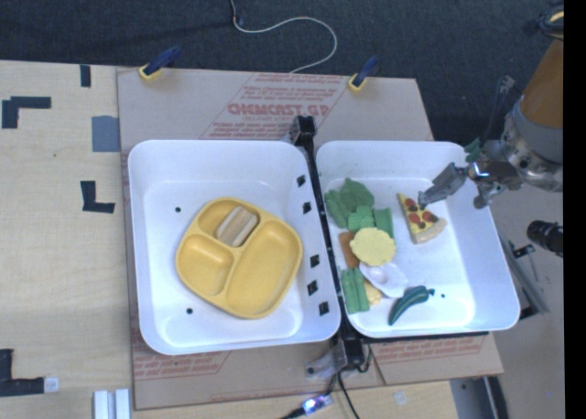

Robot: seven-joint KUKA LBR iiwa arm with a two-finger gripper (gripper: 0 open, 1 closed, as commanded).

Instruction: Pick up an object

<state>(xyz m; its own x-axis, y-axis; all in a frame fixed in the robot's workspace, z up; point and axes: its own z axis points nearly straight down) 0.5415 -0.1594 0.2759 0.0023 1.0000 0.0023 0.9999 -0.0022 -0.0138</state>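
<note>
My gripper point(455, 193) hangs over the right bin's point(476, 266) far right part, open, with nothing between its fingers. One grey finger point(439, 187) points down-left, its tip just above the pizza slice point(419, 217). Left of the slice lies a cluster of toy food: a green leafy piece point(349, 198), a green block point(373, 220), a yellow round piece point(373, 246), a white piece point(385, 276), an orange piece point(346, 243) and a green strip point(352, 287). A green pepper point(410, 302) lies near the front wall.
The left bin point(151, 225) holds a yellow divided plate point(265, 266) with a tan piece point(237, 223) in its far compartment. A black divider point(314, 216) runs between the bins. The right bin has bare floor at its far side and right front.
</note>
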